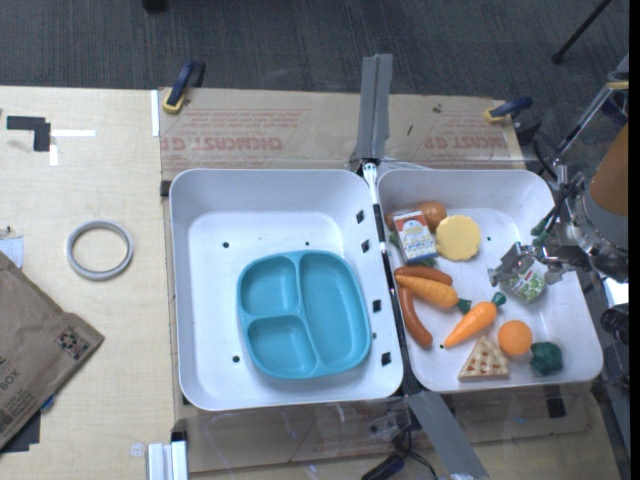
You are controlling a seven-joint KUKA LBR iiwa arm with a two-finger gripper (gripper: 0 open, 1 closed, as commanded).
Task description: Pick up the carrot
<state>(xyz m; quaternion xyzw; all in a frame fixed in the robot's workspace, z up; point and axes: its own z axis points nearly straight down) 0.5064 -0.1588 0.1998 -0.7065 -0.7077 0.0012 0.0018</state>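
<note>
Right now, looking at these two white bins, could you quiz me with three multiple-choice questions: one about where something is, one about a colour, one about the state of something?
1. Where does the carrot lie?
A. on the blue plate
B. in the right bin
C. on the floor

2. What colour is the divided plate in the left bin?
A. red
B. blue
C. yellow

3. How does the carrot stand with the gripper?
A. lifted clear of the bin
B. lying in the bin, apart from the gripper
C. dropped on the plate

Answers: 1 B, it rests among the toy food in the right bin. 2 B, the plate is plainly blue. 3 B, it lies on the bin floor, left of and below the gripper.
</note>
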